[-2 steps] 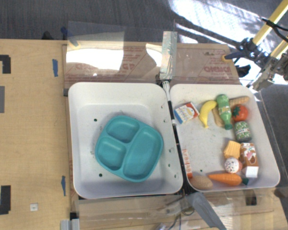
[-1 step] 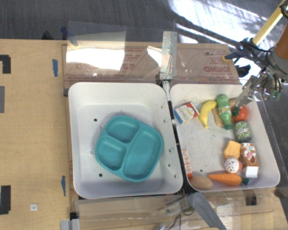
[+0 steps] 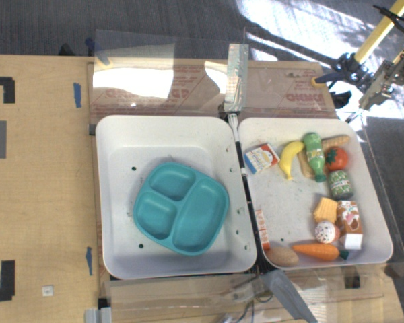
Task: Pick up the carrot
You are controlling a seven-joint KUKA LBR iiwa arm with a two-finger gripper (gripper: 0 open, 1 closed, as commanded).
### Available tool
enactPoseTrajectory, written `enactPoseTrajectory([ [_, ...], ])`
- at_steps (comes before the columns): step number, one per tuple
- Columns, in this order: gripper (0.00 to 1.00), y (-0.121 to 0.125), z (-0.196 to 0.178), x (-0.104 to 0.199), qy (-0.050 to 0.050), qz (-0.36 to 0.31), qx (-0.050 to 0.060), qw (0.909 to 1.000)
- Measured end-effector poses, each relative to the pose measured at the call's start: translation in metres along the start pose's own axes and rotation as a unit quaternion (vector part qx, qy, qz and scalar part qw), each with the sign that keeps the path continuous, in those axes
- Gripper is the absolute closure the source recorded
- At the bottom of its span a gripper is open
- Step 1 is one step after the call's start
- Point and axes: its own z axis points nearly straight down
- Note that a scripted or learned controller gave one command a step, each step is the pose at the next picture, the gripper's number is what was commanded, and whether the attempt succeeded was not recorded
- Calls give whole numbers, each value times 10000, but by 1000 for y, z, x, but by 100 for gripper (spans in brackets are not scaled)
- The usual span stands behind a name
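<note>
Ideally, the tool [image 3: 390,79], its state impossible to tell, descends onto the tapered orange plastic carrot [image 3: 316,251] along the right white bin's [image 3: 380,200] near edge.

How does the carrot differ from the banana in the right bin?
The carrot is orange and lies flat along the bin's near edge; the banana is yellow and sits near the far end. The carrot is straight and tapered, while the banana is curved. Both lie in the right bin, apart from the gripper.
</note>
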Motion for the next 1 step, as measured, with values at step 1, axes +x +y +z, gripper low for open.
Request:
enactPoseTrajectory([
  [1,100,-3,117,14,126,370,15,9992],
])
